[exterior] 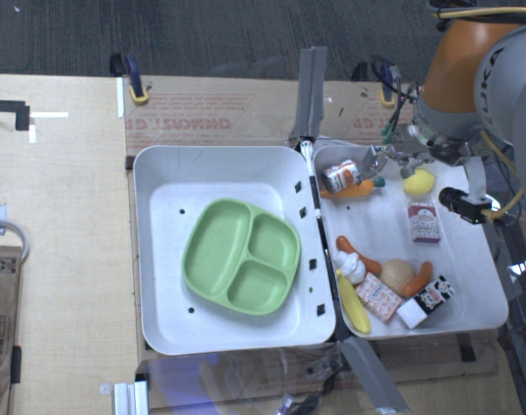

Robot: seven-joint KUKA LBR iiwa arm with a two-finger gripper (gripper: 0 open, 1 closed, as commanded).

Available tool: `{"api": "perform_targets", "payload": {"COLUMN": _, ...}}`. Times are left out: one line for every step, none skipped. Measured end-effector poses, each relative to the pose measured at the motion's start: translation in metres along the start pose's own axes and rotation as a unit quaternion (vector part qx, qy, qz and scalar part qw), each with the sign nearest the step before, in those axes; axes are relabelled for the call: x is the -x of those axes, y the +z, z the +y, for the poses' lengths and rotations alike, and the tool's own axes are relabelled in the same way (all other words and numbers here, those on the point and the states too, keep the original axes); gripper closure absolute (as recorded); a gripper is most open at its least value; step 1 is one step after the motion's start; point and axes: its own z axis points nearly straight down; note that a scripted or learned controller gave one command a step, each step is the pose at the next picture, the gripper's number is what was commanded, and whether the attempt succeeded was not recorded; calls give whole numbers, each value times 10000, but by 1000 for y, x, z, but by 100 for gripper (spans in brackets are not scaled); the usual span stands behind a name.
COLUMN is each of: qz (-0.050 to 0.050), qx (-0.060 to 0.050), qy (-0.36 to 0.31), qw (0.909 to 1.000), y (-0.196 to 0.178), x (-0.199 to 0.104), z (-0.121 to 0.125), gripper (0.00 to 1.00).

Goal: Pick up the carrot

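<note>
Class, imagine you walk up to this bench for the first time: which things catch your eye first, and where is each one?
The pale green divided plate stands out, lying alone in the left bin. Next comes the grey arm with its orange band, reaching in from the right over the far end of the right bin. There the gripper hangs close to the carrot, beside a small can and a yellow lemon.

Two white bins and their other contents

The left bin (150, 232) holds a green divided plate (242, 256). In the right bin (479, 258) lie a lemon (419, 182), a small can (342, 176), a red carton (425, 222), a banana (353, 305), a bread roll (398, 274) and a black-and-white box (426, 301).
</note>
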Motion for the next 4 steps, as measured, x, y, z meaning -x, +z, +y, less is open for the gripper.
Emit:
{"api": "perform_targets", "payload": {"qz": 6, "qx": 1, "qy": -979, "qw": 9952, "y": 80, "x": 20, "z": -17, "gripper": 0}}
{"api": "perform_targets", "payload": {"qz": 6, "qx": -4, "qy": -3084, "qw": 9513, "y": 79, "x": 31, "z": 10, "gripper": 0}}
{"api": "perform_targets", "payload": {"qz": 7, "qx": -4, "qy": -3082, "qw": 9513, "y": 79, "x": 31, "z": 10, "gripper": 0}}
{"api": "perform_targets", "payload": {"qz": 7, "qx": 1, "qy": -3761, "qw": 9266, "y": 80, "x": 12, "z": 9, "gripper": 0}}
